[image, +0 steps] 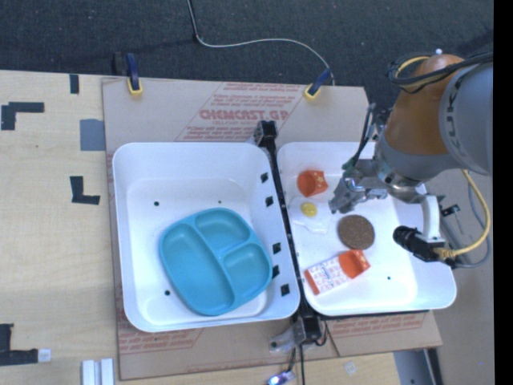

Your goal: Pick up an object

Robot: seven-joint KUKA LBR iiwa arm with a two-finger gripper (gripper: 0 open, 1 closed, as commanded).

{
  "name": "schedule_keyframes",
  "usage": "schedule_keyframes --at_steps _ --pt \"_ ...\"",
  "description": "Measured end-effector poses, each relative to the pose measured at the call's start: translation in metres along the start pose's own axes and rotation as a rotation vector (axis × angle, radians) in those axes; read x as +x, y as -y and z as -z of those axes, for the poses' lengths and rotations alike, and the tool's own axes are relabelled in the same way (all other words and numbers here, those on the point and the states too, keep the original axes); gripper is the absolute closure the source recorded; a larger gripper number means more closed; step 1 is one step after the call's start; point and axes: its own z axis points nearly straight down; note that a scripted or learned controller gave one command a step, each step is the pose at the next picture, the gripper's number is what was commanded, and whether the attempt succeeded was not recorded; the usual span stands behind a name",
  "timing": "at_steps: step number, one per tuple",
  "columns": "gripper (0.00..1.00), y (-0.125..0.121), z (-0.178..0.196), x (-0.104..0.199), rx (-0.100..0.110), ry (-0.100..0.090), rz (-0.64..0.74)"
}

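In the right bin [417,293] lie an orange block [312,183], a small yellow piece [309,209], a brown round disc [356,232] and an orange-and-white carton [336,272]. My gripper [345,196] hangs over the bin's middle, just above and left of the brown disc and right of the orange block. Nothing shows between its dark fingers [340,200]. The left bin [128,215] holds a blue divided plate [214,258].
A black divider [275,203] runs between the two bins. Both bins sit on a cardboard sheet [232,115] clamped at the back. A cable [256,42] loops behind. The arm's body [425,127] looms over the right bin's far right corner.
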Motion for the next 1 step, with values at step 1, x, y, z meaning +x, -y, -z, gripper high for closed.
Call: schedule_keyframes --at_steps 1 --pt "1.0 0.0023 -0.0023 0.0583 0.001 -0.001 0.002"
